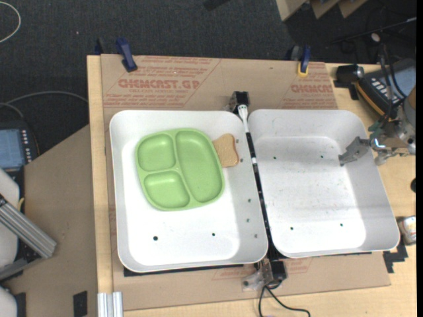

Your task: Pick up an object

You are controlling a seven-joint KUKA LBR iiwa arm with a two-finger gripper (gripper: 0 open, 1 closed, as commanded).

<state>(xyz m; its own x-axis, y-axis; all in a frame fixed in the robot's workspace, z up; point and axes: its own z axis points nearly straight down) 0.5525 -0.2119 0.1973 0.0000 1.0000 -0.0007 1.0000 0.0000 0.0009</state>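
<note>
Hand (351,152) is seen over right white plastic bin's (330,240) right rim; spread cannot be told, apparently nothing held. Green three-compartment plate (178,169) and tan bread-like slice (227,150) are seen in left white bin (185,243).

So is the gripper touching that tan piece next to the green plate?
Apart. In the camera view the gripper is over the right bin, while the tan piece lies in the left bin against the green plate.

A robotics lab: clamped wooden bench (198,78), two white bins (125,197), loose cables (39,101), dark carpet (165,12).
</note>
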